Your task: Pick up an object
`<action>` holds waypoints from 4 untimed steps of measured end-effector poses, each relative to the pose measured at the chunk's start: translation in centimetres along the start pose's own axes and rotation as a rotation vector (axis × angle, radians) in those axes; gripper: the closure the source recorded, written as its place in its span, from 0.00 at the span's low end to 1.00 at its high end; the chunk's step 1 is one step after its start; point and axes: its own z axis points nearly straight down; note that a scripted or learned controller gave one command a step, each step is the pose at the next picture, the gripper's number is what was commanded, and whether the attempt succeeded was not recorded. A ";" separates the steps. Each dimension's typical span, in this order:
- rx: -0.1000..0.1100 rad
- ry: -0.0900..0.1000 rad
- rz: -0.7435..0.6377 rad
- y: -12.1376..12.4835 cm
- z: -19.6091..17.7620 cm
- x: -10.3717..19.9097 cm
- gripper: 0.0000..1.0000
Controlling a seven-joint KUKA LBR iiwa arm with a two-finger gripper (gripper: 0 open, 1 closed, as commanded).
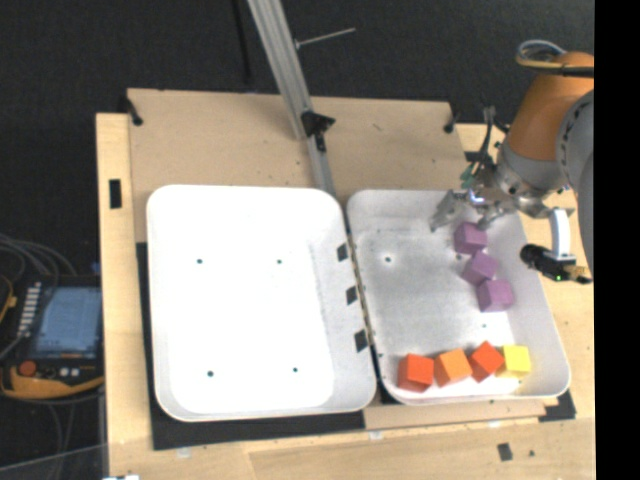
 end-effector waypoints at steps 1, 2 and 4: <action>-0.006 -0.004 0.000 0.3 0.9 -0.2 0.00; -0.012 -0.007 -0.004 0.5 -0.3 -0.4 1.00; 0.009 0.004 0.002 -0.5 -12.0 -0.3 1.00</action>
